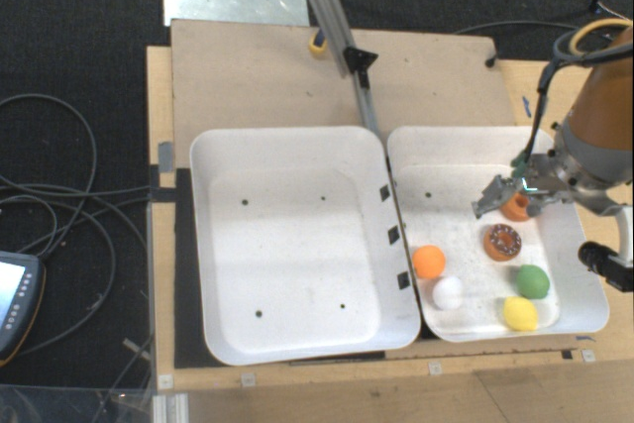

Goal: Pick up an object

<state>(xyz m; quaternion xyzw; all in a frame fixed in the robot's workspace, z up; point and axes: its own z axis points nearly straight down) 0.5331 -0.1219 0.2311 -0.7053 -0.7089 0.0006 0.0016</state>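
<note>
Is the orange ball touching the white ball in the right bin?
Touching, it seems. In the camera view the orange ball and the white ball sit edge against edge, with no strip of bin floor visible between them.

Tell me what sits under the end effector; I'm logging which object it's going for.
Under the end effector an orange object shows, partly covered, in the right bin. Its shape and any contact are hidden.

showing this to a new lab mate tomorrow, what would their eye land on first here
Probably the grey and orange arm reaching in from the right, its gripper low over the right bin beside a small orange object. Next, the bright cluster in that bin's near half: a chocolate doughnut, orange ball, white ball, green ball and yellow lemon-like piece.
</note>
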